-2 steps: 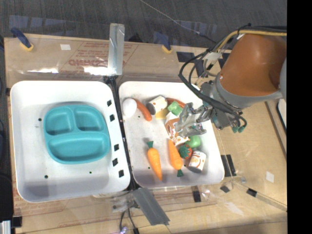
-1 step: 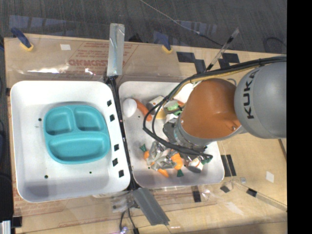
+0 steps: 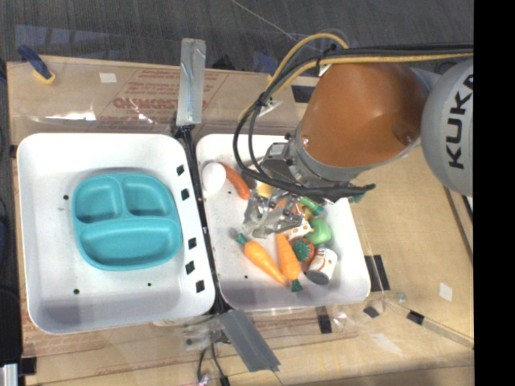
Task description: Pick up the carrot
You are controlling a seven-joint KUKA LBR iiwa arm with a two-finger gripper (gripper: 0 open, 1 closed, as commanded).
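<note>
Here the gripper (image 3: 265, 215) hangs apparently open above crowded carrots (image 3: 264, 262), near the right bin (image 3: 354, 284) centre.

Arm (image 3: 362, 119) reaching from right, wrist down, gripper (image 3: 269, 215) low.

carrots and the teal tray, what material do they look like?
Carrots: likely moulded plastic toys, uniform orange with a slight sheen and a stubby green tip. Teal divided tray: looks like smooth plastic, semi-matte, with soft rounded compartment edges. Neither is certain from the look alone.
</note>
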